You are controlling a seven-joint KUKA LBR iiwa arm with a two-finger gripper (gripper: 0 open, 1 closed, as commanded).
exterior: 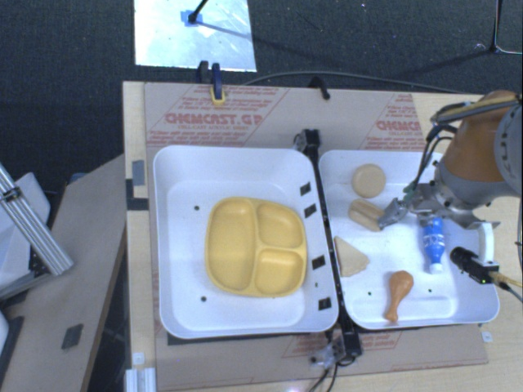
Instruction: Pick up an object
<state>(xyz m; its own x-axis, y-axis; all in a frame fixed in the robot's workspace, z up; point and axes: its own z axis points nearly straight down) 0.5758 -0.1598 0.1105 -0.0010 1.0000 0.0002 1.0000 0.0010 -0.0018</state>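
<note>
We see the grey robot arm [482, 149] cut off by the right edge, so its upper length is lost to us. Its wrist covers the top end of the blue bottle [432, 243] in the right bin [482, 305]. We cannot tell how the jaws stand. At the left edge, a metal rail [33, 231] is cropped.

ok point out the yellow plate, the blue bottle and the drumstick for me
yellow divided plate [256, 246], camera view, on the ridge where its compartments meet
blue bottle [432, 241], camera view, middle of its body
drumstick [398, 287], camera view, on the thick rounded end
</note>
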